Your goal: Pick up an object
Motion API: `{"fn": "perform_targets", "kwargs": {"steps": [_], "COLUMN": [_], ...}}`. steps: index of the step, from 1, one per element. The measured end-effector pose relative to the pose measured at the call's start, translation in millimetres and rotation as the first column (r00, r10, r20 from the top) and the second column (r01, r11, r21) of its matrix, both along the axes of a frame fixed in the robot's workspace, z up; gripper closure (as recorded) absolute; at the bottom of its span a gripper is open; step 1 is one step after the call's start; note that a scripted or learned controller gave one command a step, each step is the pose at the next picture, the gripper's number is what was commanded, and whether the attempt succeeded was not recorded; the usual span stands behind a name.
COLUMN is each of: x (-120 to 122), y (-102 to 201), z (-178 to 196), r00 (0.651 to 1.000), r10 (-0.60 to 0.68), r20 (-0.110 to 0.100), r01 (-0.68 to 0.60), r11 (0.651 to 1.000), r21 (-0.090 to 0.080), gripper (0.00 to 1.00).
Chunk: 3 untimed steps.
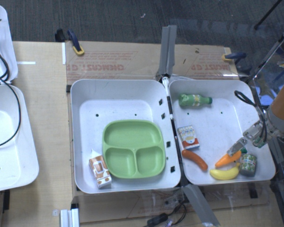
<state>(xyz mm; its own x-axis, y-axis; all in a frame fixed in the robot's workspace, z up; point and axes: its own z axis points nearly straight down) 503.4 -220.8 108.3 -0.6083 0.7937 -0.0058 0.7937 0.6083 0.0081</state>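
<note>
We're looking down on two white bins side by side. In the left bin [80,126] sits a green divided plate [133,148], and just off its lower left corner a small orange-and-white carton [99,170] leans against the bin's front wall.

Over in the right bin [213,86], a green bottle [194,100] lies on its side near the back. Nearer the middle we have a little juice box [188,137], and just below it a sausage [194,159] lying at a slant. Down in the front right corner there's a crowd: a banana [224,173], a carrot [226,159] just above it, and a speckled green can [247,164] to the right, all close together.

And there's the gripper [237,147], reaching in from the right, low over that corner cluster. Its tip sits right at the upper end of the carrot, beside the can. We cannot tell whether it has anything in its grasp; the fingers are too small and blurred to read.
</note>
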Motion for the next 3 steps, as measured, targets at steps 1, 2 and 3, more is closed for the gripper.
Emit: {"fn": "perform_targets", "kwargs": {"steps": [1,2,3], "x": [2.1,2.0,1.9], "y": [2.9,2.3,2.2], "z": [-8.5,-3.5,-3.6], "r00": [0.991,0.991,0.991], "r10": [0.133,0.131,0.13], "r20": [0.007,0.005,0.005], "r01": [-0.133,-0.131,-0.13], "r11": [0.991,0.991,0.991], "r21": [0.0,-0.001,-0.001], "gripper": [0.0,1.0,0.0]}}
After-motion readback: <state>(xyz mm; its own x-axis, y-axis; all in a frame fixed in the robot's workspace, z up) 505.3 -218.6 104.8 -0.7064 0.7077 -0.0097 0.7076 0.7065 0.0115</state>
